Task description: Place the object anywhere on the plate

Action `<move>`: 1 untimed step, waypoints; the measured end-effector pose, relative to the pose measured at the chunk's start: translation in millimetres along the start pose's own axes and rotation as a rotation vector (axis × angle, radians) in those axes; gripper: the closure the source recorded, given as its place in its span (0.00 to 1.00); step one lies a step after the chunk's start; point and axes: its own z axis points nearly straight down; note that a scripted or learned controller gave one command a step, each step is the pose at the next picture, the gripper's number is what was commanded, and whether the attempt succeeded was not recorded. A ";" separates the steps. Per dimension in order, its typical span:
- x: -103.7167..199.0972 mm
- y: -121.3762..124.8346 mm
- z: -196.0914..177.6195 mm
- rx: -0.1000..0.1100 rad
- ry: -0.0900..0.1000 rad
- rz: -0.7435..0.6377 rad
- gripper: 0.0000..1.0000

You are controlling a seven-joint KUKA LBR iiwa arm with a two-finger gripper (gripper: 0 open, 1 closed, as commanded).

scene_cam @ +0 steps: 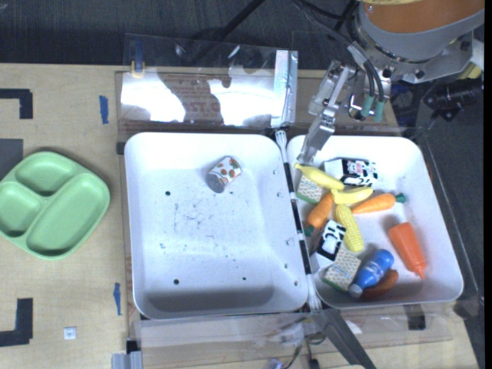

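Observation:
A light green divided plate (50, 204) lies on the wooden bench at the far left, outside both bins. A small patterned can (224, 172) rests on its side in the upper middle of the left bin (207, 252), alone there. My gripper (307, 154) hangs on a slant over the upper left corner of the right bin (434, 206). Its tip is just above the end of a yellow banana (323, 179), close to the wall between the bins. Nothing shows in its grasp.
The right bin holds a heap of toys: a black-and-white carton (355, 171), two carrots (374, 203) (407, 248), a corn cob (350, 227) and a blue bottle (373, 270). A clear plastic sheet (207, 91) stands behind the left bin.

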 end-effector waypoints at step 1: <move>-55.7 28.0 28.4 -0.001 0.000 -0.129 0.00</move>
